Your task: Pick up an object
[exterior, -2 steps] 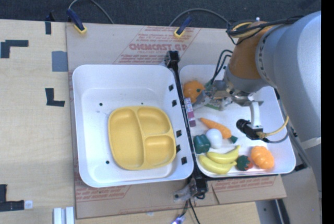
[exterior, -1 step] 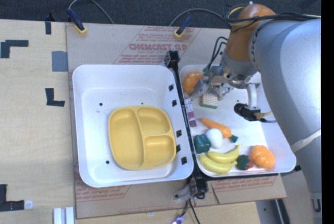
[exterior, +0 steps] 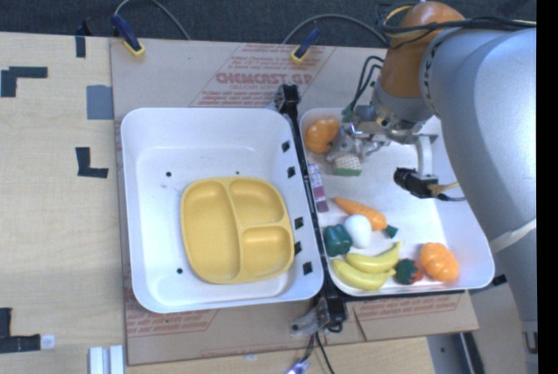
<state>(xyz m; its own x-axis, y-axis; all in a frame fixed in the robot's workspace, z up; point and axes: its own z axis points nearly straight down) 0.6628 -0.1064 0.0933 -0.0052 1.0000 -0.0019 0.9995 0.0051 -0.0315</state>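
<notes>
Wooden bench [exterior: 52,215] bears cardboard sheet [exterior: 218,85] under two white bins [exterior: 144,189]

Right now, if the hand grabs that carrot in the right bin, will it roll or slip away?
The carrot tapers to a point, so pushed it would probably swing in an arc rather than roll straight. It looks like smooth toy plastic, likely light, stiff and a bit slippery. A white egg-like piece sits close beside it and might get nudged.

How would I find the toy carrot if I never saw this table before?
Look in the right bin, the one full of toy food. The carrot lies near its middle, just above the white egg. It is the long, pointed orange piece; the other orange toys are round.
</notes>
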